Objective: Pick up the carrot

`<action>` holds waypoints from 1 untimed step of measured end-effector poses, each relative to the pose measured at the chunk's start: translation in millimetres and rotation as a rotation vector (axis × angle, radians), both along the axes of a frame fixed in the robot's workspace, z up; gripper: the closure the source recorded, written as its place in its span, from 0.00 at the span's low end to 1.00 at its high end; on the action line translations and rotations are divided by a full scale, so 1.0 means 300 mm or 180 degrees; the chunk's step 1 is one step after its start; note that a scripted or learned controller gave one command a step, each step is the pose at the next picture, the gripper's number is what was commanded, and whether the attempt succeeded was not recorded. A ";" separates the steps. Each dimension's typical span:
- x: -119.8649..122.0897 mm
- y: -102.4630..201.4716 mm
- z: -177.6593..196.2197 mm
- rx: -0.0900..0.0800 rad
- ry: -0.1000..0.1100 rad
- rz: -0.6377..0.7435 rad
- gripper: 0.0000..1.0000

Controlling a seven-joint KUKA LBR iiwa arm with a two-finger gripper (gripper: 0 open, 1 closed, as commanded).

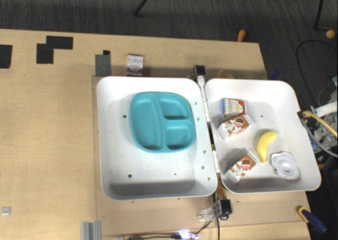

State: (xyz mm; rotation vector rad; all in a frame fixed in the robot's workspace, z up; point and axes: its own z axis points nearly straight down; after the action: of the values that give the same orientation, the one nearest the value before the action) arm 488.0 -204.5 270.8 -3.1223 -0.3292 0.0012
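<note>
White left bin (113, 144): shallow, moulded plastic, on the bench's middle, its right rim touching the other bin
Teal plate (161, 122): three-section tray lying flat near the left bin's centre, slightly toward the far edge
White right bin (296, 107): same shape, toward the bench's right edge, its near right corner reaching over that edge
Blue-topped carton (232, 107): small box in the right bin's far left part; print on the face is too small to read
Upper brown carton (235, 126): white box with brown and red picture, just beside the blue-topped carton on its near side; wording not legible
Lower brown carton (243, 165): same print, tilted, near the right bin's near left corner
Banana (265, 144): yellow, curved, between the two brown cartons and the bin's right wall
White cup (285, 164): pale lidded pot just beside the banana, toward the near right corner
Patterned tag (134, 64): small speckled square on the bench behind the left bin; no readable text
Small orange piece (241, 35): at the bench's far edge, well apart from both bins; I cannot tell whether it is the carrot
Gripper: state cannot be told
</note>
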 end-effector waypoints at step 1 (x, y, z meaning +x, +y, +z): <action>0.000 0.001 -0.012 0.0001 0.0001 0.0001 1.00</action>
State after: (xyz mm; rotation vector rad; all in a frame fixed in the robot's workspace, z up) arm 488.0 -204.3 267.3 -3.1218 -0.3295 0.0013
